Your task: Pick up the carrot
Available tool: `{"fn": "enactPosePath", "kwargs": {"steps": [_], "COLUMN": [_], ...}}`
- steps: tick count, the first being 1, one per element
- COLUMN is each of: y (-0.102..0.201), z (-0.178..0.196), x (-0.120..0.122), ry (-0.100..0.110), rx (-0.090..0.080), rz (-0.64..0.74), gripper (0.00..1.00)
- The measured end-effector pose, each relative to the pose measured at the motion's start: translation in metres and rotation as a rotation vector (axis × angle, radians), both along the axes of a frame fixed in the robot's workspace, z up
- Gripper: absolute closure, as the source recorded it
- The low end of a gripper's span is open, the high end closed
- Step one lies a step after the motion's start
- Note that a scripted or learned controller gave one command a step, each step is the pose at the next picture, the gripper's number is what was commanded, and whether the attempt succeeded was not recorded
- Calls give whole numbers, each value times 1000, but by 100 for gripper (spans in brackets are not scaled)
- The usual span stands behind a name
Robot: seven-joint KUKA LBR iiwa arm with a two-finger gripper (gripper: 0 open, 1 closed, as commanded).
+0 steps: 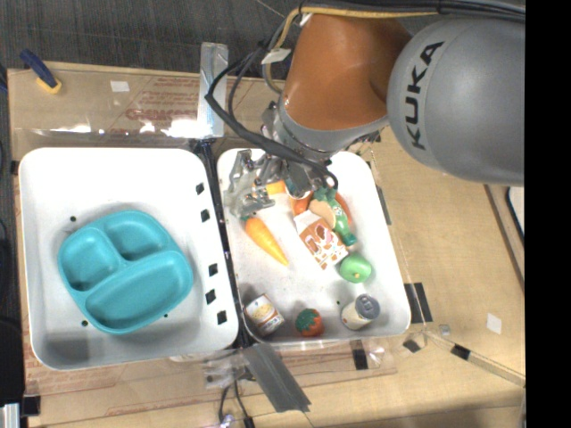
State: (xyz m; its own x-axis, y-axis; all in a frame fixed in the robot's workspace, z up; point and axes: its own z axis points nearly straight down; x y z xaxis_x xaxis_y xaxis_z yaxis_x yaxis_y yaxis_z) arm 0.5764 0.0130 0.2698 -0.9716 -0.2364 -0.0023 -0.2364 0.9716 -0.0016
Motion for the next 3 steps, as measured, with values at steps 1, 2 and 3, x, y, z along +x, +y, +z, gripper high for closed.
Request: {"fn": "enactPosePath", "kwargs": {"steps": [1,2,3], "y": [-66,-117,-159], "z": [-26,56,102], "x": [80,61,53], "ry": [2,-5,-4], "rx": [0,1,1], "rz": [-400,-652,-683], "gripper": [100,100,100]}}
